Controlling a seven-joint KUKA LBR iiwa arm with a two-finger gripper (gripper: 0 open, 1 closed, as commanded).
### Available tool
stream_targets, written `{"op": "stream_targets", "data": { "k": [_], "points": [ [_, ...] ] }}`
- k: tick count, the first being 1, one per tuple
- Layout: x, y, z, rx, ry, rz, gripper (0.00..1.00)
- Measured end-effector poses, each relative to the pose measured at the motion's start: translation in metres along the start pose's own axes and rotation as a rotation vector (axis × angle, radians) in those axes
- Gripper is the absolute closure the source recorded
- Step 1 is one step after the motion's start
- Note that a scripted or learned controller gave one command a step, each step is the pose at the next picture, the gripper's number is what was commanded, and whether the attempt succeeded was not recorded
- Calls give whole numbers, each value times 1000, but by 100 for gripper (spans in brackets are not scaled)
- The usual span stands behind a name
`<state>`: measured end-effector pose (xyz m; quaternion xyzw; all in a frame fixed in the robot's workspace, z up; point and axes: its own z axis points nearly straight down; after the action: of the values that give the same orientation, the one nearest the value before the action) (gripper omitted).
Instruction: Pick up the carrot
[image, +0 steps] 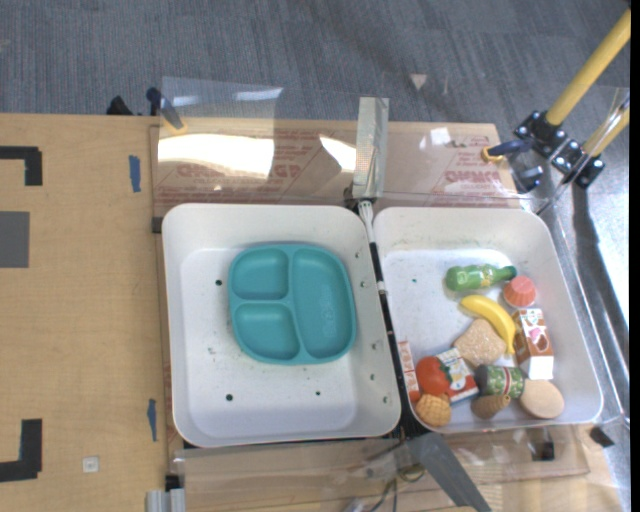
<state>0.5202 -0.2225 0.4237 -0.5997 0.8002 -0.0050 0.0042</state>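
Observation:
The carrot (519, 292) looks like a short orange-pink stub, lying near the right wall of the right bin (420, 250). It touches the tip of a yellow banana (492, 315) and sits just right of a green bottle (480, 276). A red-and-white carton (535, 335) lies right below it.
More toy food crowds the right bin's front: a bread slice (480, 345), a red tomato (432, 375), a green can (503, 380), a beige egg-like piece (543, 400), a waffle-like round (433, 409). The left bin (190, 330) holds a teal divided plate (293, 303). A yellow pole with clamps (560, 120) stands at the back right.

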Motion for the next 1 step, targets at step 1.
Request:
{"op": "stream_targets", "data": {
  "k": [1],
  "points": [
    [9,33,115,-17,-5,-291,100]
  ]
}}
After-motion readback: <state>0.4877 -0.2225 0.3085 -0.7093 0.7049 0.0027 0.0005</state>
